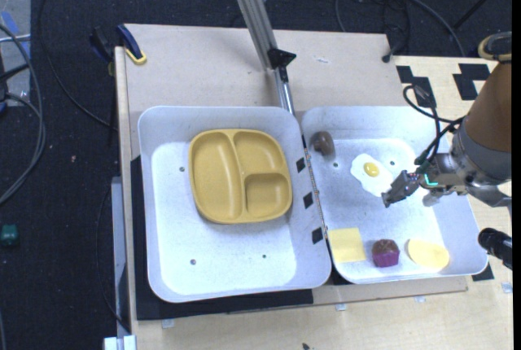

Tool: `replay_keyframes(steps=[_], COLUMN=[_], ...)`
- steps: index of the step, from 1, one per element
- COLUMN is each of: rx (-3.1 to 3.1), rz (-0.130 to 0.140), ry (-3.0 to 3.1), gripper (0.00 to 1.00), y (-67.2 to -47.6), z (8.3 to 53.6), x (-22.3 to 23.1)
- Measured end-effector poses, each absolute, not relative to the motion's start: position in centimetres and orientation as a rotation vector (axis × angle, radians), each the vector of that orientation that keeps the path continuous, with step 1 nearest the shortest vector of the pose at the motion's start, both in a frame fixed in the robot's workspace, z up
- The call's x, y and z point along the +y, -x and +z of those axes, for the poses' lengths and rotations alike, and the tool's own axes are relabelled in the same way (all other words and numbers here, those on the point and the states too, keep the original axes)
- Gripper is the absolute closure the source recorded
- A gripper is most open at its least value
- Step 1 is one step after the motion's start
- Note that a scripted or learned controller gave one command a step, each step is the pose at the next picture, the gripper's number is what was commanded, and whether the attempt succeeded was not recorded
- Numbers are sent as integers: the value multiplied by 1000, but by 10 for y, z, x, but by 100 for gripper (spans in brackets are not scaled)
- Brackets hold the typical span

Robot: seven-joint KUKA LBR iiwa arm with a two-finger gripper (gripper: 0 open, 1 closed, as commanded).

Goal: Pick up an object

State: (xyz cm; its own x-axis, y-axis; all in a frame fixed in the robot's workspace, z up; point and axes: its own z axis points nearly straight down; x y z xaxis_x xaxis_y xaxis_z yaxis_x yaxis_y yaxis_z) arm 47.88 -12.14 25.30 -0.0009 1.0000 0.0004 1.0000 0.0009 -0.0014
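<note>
Gripper (399,191) hangs low in the right bin (456,124) just beside the egg (367,170), apparently lining up a grasp; whether it is open or closed cannot be told.

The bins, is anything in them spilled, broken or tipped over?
Nothing stands out. The yellow divided plate lies flat in the left bin. In the right bin the toy fried egg, brown piece, yellow square, purple piece and pale yellow disc lie apart. The pincer sits beside the egg.
</note>
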Motion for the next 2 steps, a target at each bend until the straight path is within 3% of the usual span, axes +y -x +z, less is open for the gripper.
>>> replay_keyframes(steps=[1, 2], rx=[-2222, -2217], rz=[1, 6], ry=[2220, 2218], gripper=[0, 0], y=[-479, -482], z=[253, 190], x=[-121, -120])
